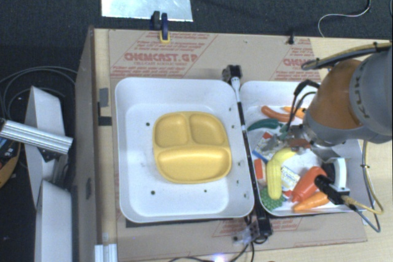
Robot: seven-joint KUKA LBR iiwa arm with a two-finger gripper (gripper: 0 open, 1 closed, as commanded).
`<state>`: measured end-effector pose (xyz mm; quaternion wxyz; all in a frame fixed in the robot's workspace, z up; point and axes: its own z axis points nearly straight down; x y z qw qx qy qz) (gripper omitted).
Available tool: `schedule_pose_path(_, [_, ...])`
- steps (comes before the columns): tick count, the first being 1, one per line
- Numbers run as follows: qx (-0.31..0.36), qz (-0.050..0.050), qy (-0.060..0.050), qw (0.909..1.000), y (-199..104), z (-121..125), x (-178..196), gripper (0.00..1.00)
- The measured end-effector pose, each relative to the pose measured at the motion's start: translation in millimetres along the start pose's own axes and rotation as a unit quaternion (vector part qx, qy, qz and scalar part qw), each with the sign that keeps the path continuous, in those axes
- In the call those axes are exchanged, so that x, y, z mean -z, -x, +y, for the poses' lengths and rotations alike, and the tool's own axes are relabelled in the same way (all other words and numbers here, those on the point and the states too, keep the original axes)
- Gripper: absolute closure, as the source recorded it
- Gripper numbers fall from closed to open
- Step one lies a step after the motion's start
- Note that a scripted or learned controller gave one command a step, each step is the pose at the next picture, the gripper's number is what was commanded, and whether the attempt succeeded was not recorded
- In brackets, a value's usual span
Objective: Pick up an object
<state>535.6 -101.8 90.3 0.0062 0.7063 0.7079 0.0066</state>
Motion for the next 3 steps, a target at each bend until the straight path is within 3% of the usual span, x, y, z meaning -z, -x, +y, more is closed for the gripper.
schedule_pose_path(1, [0.001,0.002,-0.005,1.0,7.7,7.9,-1.2,0.0])
schedule_pose_path(2, [-0.003,0.002,-0.022,0.9998,7.8,127.2,-12.6,0.0])
schedule_pose_path(3, [0.002,0.001,-0.025,0.9997,7.5,126.5,-2.9,1.0])
